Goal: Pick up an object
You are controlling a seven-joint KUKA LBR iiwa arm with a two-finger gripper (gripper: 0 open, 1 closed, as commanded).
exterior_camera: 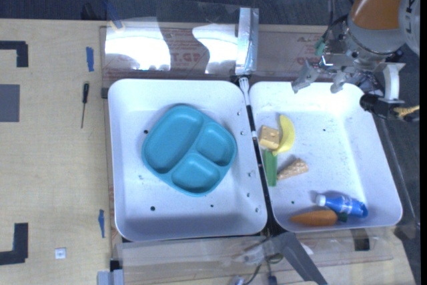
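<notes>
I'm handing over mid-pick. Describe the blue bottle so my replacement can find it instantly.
Look in the right-hand shallow white bin, at its near right corner. The small blue plastic bottle with a white cap lies on its side there, just above the orange carrot; it is the only blue item in that bin.

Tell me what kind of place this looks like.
Probably a robotics lab test bench, not a kitchen: a robot arm's hand hangs over two white bins, one holding a blue divided plate, the other toy food such as a banana.

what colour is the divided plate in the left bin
Light blue, a teal shade. The plate shows clearly in the camera view, lying in the left bin.
</notes>
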